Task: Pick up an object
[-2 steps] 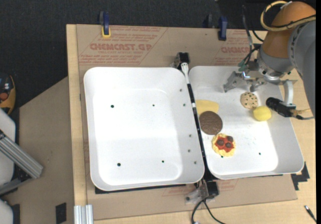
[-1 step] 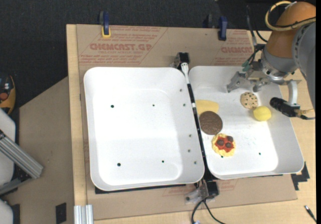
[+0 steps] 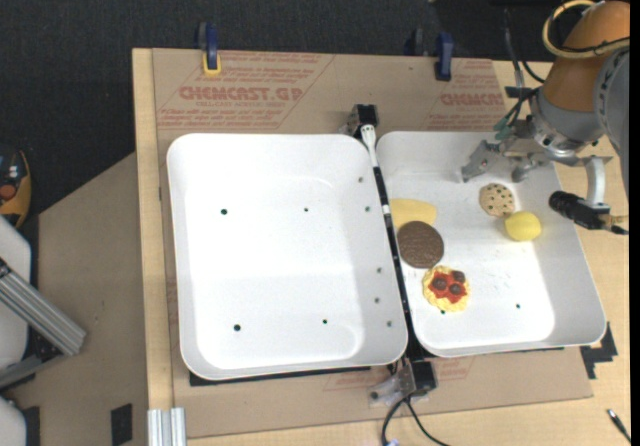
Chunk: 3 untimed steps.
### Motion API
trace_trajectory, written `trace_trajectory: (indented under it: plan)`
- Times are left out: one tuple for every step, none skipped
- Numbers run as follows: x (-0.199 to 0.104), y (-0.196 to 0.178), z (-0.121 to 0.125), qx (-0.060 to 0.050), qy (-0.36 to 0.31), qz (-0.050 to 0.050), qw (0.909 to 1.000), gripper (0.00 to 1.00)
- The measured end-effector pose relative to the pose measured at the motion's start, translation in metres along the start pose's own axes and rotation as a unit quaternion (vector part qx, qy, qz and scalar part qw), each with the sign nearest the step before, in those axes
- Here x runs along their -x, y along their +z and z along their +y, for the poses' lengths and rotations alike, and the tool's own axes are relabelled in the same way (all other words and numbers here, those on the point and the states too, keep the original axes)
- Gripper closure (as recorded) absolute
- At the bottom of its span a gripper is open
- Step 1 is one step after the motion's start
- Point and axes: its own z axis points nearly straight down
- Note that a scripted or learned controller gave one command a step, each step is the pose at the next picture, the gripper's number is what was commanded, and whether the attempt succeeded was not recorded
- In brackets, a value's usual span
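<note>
The gripper (image 3: 497, 162) is hovering over the far part of the right bin (image 3: 560, 319), with the arm (image 3: 585, 64) reaching in above it. Its grey fingers are standing apart — one tip pointing toward the divider, the other nearer the wrist — and nothing is lying between them, so the hand is spread and carrying nothing.

The cookie (image 3: 496, 199) is sitting just beside the gripper, on its near side, and it is the closest piece to the fingers. The lemon (image 3: 522, 226) is lying just beyond the cookie, nearly touching it, further toward the near rim. Further from the gripper, toward the left bin (image 3: 270, 254), the yellow slice (image 3: 415, 211) is resting against the divider, with the brown disc (image 3: 420, 243) overlapping its near edge and the pizza (image 3: 447, 289) just below that.

The cookie looks round and flat, so it is offering no long axis to line up with; the move is turning on a short shift toward the near rim and then a descent. The risk, as I judge it, is the lemon — it is crowding one side of the cookie and could be nudged or caught instead.
</note>
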Motion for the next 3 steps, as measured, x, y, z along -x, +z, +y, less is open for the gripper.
trace_trajectory:
  plan:
    - [-0.034, -0.097, -0.006, 0.005, -0.001, -0.004, 1.0000, 0.00]
    - [0.007, 0.006, -0.015, -0.004, 0.001, 0.003, 1.0000, 0.00]
    - [0.016, -0.036, -0.013, 0.004, 0.000, -0.005, 1.0000, 0.00]
